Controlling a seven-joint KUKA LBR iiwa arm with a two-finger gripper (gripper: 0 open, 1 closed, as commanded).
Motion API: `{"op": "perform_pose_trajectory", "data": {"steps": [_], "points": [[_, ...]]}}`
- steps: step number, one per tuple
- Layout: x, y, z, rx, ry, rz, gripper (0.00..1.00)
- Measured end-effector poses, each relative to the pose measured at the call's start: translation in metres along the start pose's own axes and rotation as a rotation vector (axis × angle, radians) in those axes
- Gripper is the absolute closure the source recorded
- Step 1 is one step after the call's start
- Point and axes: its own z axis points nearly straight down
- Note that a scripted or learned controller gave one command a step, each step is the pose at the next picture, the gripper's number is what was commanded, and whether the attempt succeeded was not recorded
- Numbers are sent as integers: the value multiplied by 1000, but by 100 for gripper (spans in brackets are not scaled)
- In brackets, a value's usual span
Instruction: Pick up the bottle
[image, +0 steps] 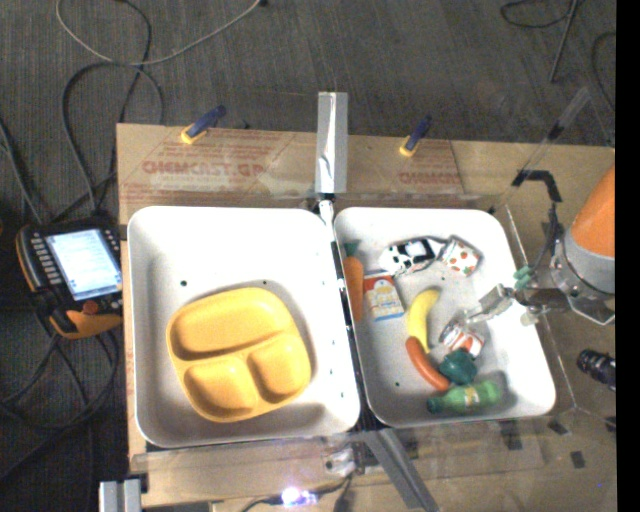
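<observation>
Nearest the bench's front edge, the green bottle (466, 397) lies on its side in the right bin (520, 262), close to the bin's front wall. Its yellow label is too small to read. Just behind it: a red sausage-shaped toy (426, 364), then a banana (424, 314).

My gripper (484, 306) hovers above the bin's middle, behind the bottle and apart from it. Jaws: cannot tell their spread. Step, by my reckoning: approach. Next I'd come forward, align across the bottle's width, descend.

Left bin (150, 260): yellow divided tray (240, 351).

Far cardboard (200, 168): faint red print, unreadable.
</observation>
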Motion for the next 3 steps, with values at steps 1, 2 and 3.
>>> {"op": "perform_pose_trajectory", "data": {"steps": [1,2,3], "points": [[55,-6,96,0,0,-100,0],[-11,-17,98,-1,0,-68,0],[-9,-17,90,2,3,-70,100]]}}
